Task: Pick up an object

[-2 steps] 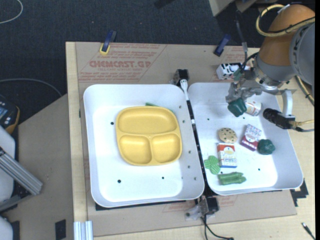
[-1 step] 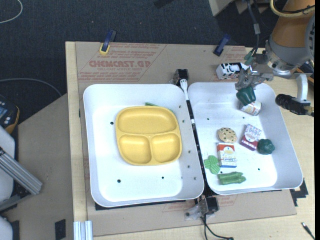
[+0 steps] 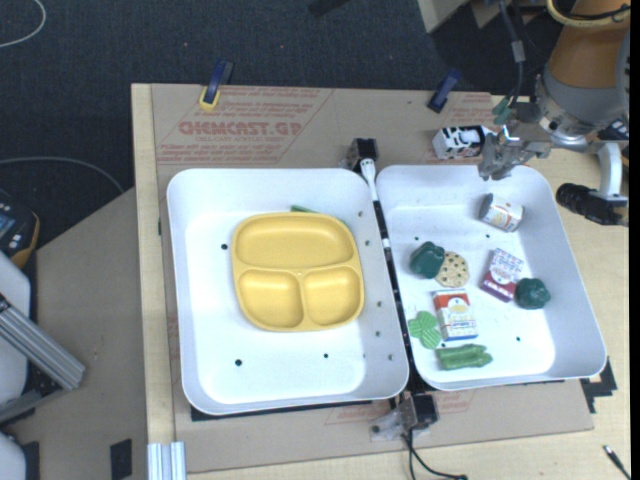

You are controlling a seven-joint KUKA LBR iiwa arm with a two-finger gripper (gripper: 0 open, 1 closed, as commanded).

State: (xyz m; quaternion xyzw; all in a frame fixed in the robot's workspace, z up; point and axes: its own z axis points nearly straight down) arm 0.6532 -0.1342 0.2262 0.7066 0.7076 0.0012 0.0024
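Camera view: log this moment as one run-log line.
arm: over right bin's far edge | gripper: above small can, holding nothing | right bin: toys | left bin: yellow tray

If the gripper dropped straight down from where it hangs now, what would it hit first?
Probably the small grey-white can lying just below the gripper near the right bin's far edge. Depth is unclear from this slanted view, so it might instead land on bare bin floor beside the can.

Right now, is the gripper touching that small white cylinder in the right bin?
Apart. In the camera view the gripper hangs above the small white cylinder, with bare floor of the right bin showing between them.
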